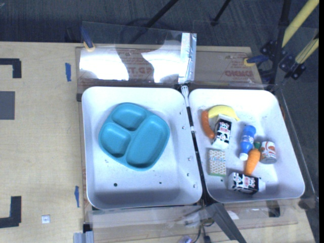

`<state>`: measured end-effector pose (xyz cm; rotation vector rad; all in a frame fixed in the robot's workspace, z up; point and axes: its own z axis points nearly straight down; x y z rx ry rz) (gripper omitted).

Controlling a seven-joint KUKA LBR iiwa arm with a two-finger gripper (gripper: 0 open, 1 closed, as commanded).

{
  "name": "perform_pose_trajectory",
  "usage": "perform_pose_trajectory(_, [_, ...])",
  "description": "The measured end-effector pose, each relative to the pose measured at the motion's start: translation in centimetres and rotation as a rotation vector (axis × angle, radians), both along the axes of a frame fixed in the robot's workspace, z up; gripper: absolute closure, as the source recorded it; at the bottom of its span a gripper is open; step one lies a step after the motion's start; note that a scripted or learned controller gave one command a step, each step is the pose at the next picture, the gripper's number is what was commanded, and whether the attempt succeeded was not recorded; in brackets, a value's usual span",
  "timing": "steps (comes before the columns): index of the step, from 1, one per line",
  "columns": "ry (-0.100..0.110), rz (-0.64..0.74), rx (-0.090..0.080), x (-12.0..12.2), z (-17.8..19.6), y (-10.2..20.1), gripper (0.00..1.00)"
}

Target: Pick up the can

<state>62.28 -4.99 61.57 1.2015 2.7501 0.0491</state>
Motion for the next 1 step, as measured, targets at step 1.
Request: perform_pose_trajectory(1, [-0.01,0.003,-0.002,0.08,1.22,0.11,1.0])
